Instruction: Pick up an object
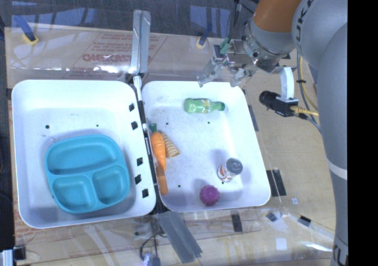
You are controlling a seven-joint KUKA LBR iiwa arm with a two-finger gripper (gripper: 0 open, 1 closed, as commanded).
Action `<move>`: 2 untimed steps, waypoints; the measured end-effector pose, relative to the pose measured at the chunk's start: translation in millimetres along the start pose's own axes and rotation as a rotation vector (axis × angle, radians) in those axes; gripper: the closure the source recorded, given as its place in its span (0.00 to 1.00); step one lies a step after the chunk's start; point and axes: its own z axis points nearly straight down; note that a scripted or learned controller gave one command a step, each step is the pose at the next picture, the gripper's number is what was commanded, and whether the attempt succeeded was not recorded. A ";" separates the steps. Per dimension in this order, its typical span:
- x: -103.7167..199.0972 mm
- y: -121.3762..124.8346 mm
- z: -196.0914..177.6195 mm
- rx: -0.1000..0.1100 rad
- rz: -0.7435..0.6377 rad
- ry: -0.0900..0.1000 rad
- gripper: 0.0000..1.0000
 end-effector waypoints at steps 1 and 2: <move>-20.4 -29.7 135.4 0.002 0.075 0.000 0.00; -4.0 19.5 194.3 0.006 0.182 0.001 0.00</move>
